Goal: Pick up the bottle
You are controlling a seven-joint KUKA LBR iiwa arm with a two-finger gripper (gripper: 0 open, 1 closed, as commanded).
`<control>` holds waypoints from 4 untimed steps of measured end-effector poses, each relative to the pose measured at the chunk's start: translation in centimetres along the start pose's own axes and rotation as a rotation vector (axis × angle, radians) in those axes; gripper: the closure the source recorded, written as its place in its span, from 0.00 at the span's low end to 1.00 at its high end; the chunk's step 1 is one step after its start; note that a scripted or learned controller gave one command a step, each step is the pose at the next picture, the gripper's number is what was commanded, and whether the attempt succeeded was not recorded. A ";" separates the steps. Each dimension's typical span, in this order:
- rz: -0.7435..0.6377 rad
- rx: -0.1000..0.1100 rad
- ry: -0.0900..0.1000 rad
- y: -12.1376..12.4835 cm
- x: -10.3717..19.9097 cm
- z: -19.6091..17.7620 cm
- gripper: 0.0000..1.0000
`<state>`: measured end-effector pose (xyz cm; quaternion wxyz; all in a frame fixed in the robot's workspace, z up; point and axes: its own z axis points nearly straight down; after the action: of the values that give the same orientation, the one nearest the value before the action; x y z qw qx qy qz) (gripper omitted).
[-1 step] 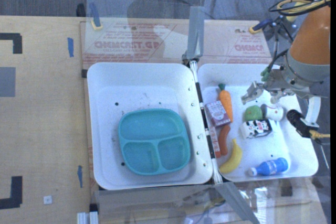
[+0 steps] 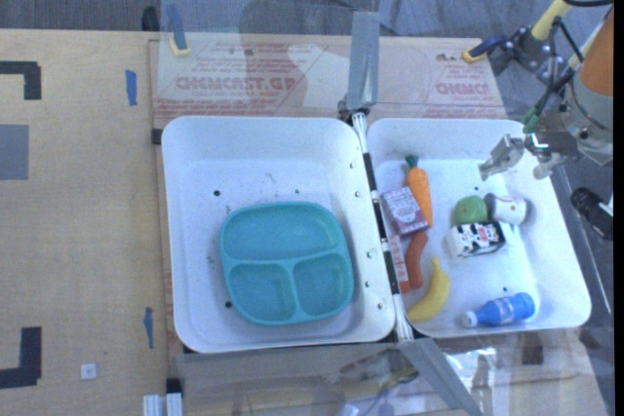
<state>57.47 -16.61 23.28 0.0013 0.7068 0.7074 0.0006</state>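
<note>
Left of the seam between the two shallow white bins [image 2: 366,209]: a teal three-compartment plastic plate [image 2: 286,261], flat in the left bin.

Right of that seam, touching or just beside it: small pink carton [image 2: 403,209], orange toy carrot [image 2: 419,192], yellow toy banana [image 2: 432,295]. Further right of the seam: green rounded toy [image 2: 470,209], black-and-white cow-print carton [image 2: 477,239]. Well right of the seam, near the front wall: small blue plastic bottle with white cap [image 2: 504,310], lying on its side, apart from neighbours. Probably light, smooth, apt to roll; best pinched across the blue mid-body. Above the back right corner: grey two-finger gripper [image 2: 520,156], fingers spread, grasping nothing.
</note>
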 end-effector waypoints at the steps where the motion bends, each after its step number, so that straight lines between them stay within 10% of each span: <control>1: 0.111 -0.005 0.000 -3.2 -3.6 10.7 0.00; 2: 0.001 -0.055 -0.011 -7.7 -3.5 12.6 0.00; 3: -0.128 -0.012 -0.004 -9.2 -3.3 11.0 0.00; 4: -0.179 -0.009 0.005 1.3 -5.0 14.4 0.00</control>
<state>58.82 -21.60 8.86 0.0030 0.6409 0.7676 0.0055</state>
